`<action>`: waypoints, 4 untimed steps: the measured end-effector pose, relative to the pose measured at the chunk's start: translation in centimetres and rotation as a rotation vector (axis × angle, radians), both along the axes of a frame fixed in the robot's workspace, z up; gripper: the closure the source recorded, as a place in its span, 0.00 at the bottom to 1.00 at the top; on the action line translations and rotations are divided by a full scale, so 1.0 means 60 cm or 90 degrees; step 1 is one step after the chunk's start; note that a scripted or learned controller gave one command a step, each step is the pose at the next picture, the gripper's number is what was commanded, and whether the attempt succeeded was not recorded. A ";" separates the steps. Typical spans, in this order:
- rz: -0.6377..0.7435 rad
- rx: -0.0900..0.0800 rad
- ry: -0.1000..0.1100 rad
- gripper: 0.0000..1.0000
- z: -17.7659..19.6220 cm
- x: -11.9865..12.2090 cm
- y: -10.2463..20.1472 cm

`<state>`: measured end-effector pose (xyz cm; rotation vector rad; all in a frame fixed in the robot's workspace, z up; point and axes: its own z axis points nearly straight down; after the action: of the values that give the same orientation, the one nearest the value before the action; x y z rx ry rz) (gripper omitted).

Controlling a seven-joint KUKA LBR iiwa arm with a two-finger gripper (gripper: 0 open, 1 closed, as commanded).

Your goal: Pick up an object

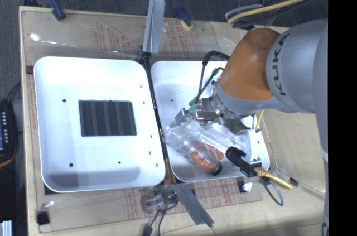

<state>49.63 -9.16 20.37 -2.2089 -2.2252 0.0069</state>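
Hovering over right bin (174, 80), tool (191, 112) half hidden under wrist (245, 77); opening impossible to tell; clear bottle (188, 143) beside.

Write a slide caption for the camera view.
Arm reaches into the right bin, gripper over a clear bottle lying there.

The grey arm (298, 70) bears the lettering "KUKA".

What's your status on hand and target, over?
Hand low in right bin. Clear bottle with orange inside lies on the bin floor, just below it. Wrist hides the bin's right side.
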 end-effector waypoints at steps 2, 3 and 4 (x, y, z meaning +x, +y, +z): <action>-0.120 -0.001 -0.002 0.00 -0.088 0.012 -0.080; -0.242 -0.002 -0.002 0.00 0.035 0.000 -0.081; -0.194 -0.001 -0.002 0.00 -0.036 0.057 -0.130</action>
<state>53.08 -16.95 18.19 -2.5231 -1.8670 0.0043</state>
